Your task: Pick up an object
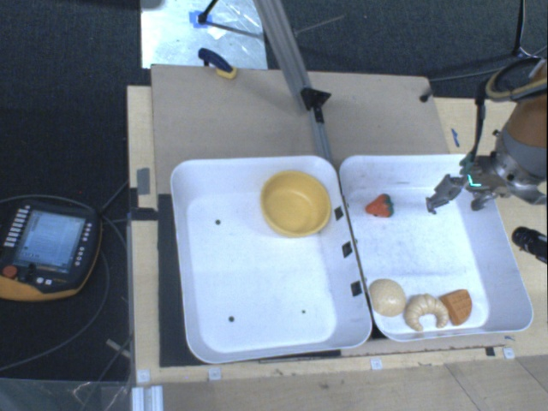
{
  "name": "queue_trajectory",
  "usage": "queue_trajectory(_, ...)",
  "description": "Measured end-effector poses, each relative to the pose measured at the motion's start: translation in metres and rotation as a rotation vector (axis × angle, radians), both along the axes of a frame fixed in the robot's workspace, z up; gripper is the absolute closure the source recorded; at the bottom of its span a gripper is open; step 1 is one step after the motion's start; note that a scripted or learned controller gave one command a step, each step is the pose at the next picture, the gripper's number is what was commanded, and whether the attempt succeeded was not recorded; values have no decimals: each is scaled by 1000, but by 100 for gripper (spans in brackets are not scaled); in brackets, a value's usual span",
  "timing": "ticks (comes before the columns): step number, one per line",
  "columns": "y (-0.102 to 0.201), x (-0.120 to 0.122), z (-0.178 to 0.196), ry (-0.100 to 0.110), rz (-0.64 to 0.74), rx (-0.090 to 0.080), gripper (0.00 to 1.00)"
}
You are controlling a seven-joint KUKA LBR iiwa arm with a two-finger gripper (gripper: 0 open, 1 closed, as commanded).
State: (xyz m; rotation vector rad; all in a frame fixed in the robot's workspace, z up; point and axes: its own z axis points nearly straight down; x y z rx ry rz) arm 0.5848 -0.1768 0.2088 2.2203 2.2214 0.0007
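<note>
The bench (pixel 257 110) is a tan board that carries two shallow white bins side by side. The left bin (pixel 257 315) holds a yellow bowl (pixel 295 203), which sits upright in its far right corner, close to the wall shared with the neighbour. The right bin (pixel 428 255) holds four small things: a red strawberry toy (pixel 379 205) lies alone in its far left part, while along the near wall sit a round cream bun (pixel 387 297), a pale croissant (pixel 427 311) just beside it, and an orange-brown piece of bread (pixel 456 306) touching the croissant's right end. The grey arm (pixel 522 144), with its orange band high at the right, reaches in over the far right edge of the right bin. Its gripper (pixel 454 192) hangs over the far right part of that bin, well apart from the strawberry toy to its left and from the row of three things near the front wall. The gripper's fingers look spread apart, one dark finger (pixel 441 193) pointing left toward the bin's middle, and nothing sits between them. Off the bench on the dark floor at the left lies a teach pendant (pixel 47 247) with a lit screen. A grey pole (pixel 287 41) slants across the far side of the bench, and a small blue and yellow clamp (pixel 217 62) grips the board's far edge.
</note>
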Motion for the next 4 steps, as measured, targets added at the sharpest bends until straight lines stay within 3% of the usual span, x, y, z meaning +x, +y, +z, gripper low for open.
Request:
queue_trajectory(1, 0, 0, 0, 0, 0, 0, 0)
queue_trajectory(3, 0, -1, -115, 4, 0, 1, 0)
queue_trajectory(4, -1, 1, -102, -1, 0, 0, 100)
